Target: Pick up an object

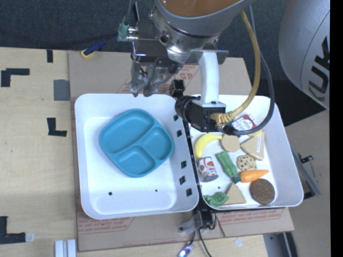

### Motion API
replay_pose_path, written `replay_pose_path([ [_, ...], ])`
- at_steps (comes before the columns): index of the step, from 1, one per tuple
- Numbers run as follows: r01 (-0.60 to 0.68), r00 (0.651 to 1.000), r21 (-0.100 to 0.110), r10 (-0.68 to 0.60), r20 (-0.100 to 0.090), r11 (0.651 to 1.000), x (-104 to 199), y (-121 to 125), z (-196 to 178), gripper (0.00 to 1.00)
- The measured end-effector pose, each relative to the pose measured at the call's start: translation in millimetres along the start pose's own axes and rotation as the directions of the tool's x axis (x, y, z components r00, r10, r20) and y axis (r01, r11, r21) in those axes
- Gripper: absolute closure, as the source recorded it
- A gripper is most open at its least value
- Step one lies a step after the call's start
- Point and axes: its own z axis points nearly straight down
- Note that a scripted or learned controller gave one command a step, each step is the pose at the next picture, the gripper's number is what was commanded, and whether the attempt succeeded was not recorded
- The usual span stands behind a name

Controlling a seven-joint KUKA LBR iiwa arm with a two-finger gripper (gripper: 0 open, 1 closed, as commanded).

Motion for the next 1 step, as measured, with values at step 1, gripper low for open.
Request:
replay_pose_path([
  [1, -0.017, 1.0, 0.004, 0.017, 0.005, 1.0, -98.9, 0.1, 35.2, 1.0],
])
